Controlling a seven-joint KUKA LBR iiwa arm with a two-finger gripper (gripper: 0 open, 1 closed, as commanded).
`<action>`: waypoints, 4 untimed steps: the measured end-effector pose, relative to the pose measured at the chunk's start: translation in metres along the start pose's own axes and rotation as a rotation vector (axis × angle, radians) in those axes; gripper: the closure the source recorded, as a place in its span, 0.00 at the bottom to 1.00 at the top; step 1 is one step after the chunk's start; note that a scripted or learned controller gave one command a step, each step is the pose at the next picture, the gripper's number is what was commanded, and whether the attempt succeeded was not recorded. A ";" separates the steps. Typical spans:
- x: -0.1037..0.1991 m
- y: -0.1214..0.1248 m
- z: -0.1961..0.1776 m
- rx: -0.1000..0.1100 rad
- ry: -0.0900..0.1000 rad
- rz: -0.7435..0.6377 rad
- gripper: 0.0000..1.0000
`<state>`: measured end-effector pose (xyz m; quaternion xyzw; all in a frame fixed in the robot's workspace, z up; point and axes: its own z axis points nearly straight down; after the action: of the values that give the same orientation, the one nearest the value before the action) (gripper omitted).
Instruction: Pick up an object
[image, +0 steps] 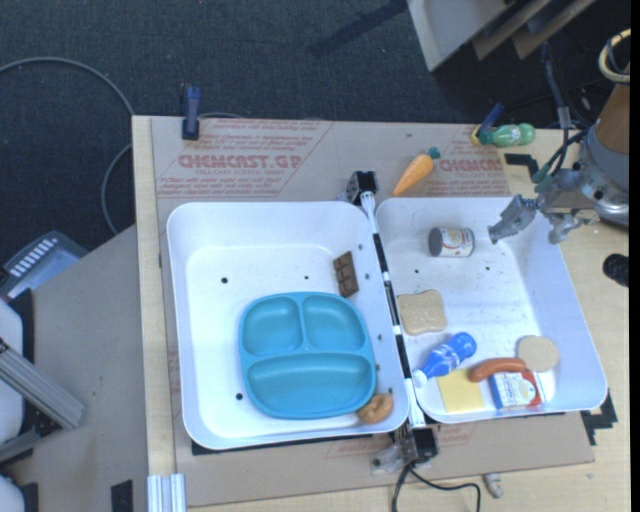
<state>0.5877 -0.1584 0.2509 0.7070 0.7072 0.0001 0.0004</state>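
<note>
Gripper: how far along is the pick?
Nothing looks picked: the gripper hangs over the right bin's far corner with nothing between its fingers. Nearest is the small can, lying on the bin floor. Descent, grasp and lift are all left.

Two white bins: left bin (190, 300), right bin (570, 300). Light blue divided plate (305, 355) in the left bin, toward its near edge. Dark brown chocolate piece (346, 273) by the left bin's right wall. Golden-brown pastry (377, 407) at the left bin's near right corner. Right bin: can (452, 241), dark grey with a white and red label; tan bread slice (421, 312); blue bottle (446, 356) with white cap; yellow cheese slice (462, 392); red-orange sausage (497, 368); beige round cracker (538, 352); white carton (518, 390) with blue and red print. Orange carrot (414, 172) with green top on brown cardboard (250, 160) printed in red letters. Green bottle (508, 134) at the cardboard's far right corner. Grey metal gripper (530, 218).
</note>
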 end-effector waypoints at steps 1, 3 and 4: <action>0.073 -0.049 0.055 0.002 0.001 -0.001 0.00; 0.062 -0.021 0.163 -0.007 0.001 0.001 0.00; 0.061 -0.044 0.164 -0.007 0.000 0.001 0.00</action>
<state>0.5436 -0.0974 0.0873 0.7075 0.7067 0.0025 0.0027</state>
